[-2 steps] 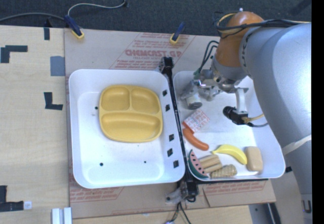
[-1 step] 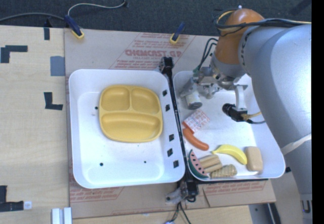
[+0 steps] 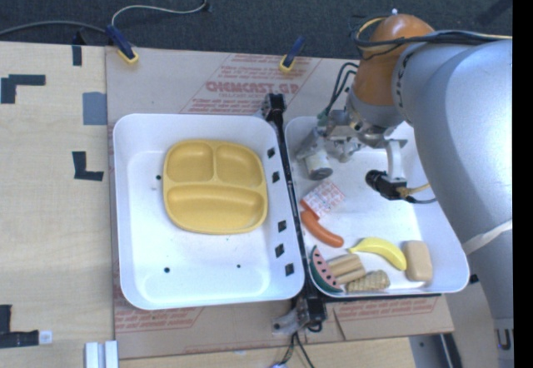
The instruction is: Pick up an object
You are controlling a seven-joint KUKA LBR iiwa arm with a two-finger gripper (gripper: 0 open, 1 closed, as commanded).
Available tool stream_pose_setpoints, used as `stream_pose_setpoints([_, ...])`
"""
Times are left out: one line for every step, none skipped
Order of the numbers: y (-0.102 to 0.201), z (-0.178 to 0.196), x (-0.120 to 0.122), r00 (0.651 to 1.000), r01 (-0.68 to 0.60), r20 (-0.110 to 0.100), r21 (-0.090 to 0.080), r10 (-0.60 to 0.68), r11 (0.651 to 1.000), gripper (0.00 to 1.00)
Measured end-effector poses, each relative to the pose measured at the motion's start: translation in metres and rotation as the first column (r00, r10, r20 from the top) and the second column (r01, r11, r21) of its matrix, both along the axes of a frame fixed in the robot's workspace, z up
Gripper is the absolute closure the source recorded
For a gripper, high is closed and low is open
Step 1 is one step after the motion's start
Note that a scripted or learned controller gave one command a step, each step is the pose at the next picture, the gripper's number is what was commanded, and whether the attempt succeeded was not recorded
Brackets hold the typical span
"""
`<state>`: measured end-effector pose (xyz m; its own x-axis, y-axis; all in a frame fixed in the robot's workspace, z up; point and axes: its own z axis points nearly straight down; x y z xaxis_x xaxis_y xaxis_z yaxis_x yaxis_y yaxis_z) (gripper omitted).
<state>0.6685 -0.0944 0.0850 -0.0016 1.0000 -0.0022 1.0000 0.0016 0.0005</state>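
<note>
Toy food — sausage (image 3: 321, 229), banana (image 3: 380, 252), watermelon slice (image 3: 323, 270) — lies along the right bin's (image 3: 433, 229) near edge. Gripper (image 3: 321, 160) sits low at the bin's far-left corner, grip state obscured; cannot tell.

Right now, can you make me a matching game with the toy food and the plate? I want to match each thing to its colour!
Things:
1. divided plate
2. banana
3. hot dog
4. watermelon slice

Colours:
A. orange-red
B. bright yellow, curved
C. red with a green rind
D. mustard yellow

Pairs: 1-D, 2-B, 3-A, 4-C
</note>
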Motion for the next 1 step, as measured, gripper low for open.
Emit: stream_pose_setpoints([0.0004, 0.0, 0.0, 1.0, 0.0, 0.0, -0.001, 0.0, 1.0, 0.0])
